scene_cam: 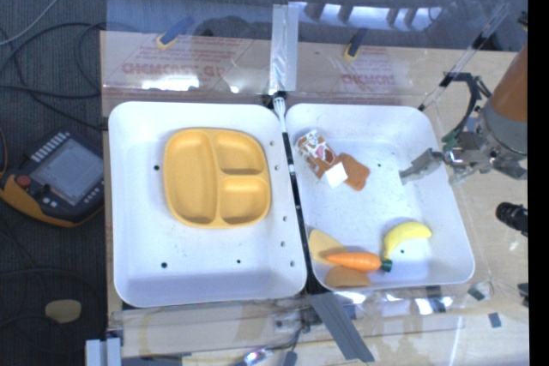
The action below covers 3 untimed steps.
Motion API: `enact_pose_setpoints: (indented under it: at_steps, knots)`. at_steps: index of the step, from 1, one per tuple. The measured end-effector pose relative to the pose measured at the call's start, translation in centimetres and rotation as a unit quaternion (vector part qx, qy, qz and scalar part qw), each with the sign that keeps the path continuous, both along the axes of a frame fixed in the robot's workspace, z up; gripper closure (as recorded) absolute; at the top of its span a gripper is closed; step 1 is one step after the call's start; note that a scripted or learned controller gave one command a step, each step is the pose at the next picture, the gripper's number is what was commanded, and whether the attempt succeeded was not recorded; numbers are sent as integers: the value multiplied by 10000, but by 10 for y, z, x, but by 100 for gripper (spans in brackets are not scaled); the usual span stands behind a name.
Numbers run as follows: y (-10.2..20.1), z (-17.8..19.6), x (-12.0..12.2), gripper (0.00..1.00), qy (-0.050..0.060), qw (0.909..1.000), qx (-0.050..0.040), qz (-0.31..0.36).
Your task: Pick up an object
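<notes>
The right bin (446, 210) holds several toy foods. A yellow banana (405, 237) lies near its front right, and an orange carrot (355, 261) lies left of it on pale yellow and tan slices (322, 244). A brown and white wrapped piece (316, 152), a small white block (335, 176) and a brown piece (355, 174) sit at the bin's back left. My gripper (422, 166) reaches in over the bin's right side, behind the banana and right of the brown piece, touching none of them.
A yellow divided plate (216, 177) lies in the left bin (137, 253). The ridge (292, 184) between the bins runs down the middle. The arm's orange band (517, 90) is at the right edge. A pendant (53, 176) rests on the floor at left.
</notes>
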<state>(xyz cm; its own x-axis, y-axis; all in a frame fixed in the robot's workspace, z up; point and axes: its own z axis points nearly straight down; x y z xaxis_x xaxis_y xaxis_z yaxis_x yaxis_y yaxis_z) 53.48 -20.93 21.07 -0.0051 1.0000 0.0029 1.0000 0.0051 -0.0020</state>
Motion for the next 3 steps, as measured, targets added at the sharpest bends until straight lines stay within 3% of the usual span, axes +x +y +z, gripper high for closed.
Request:
enact_pose_setpoints:
  at_steps: [1,2,3]
  knots:
    - [-11,9,29,0,-4,9995,-17,311]
    - [20,-45,88,0,-6,9944,-23,1057]
    - [49,-122,82,0,-48,9807,-40,1954]
